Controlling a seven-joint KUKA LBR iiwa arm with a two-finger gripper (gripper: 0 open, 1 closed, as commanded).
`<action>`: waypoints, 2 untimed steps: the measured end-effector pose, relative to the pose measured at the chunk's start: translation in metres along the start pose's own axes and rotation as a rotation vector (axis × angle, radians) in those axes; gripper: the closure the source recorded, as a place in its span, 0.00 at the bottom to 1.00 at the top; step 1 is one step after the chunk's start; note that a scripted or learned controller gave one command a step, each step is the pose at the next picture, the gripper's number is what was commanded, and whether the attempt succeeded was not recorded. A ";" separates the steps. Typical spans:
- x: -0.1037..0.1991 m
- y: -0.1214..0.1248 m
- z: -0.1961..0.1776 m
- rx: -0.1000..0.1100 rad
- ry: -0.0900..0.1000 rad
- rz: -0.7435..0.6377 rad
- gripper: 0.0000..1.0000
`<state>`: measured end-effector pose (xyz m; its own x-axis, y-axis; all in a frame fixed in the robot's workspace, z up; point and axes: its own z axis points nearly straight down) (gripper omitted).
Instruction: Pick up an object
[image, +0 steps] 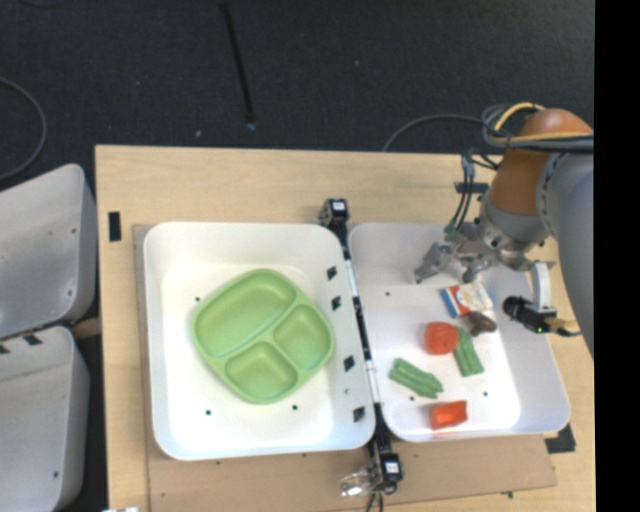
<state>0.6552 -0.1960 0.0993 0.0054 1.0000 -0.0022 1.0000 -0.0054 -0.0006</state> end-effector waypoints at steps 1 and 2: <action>-0.001 0.001 -0.014 -0.007 -0.003 0.001 1.00; -0.008 0.000 -0.077 -0.007 0.000 0.002 1.00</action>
<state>0.6548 -0.2034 0.1768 0.0076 1.0000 -0.0026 1.0000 -0.0076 0.0062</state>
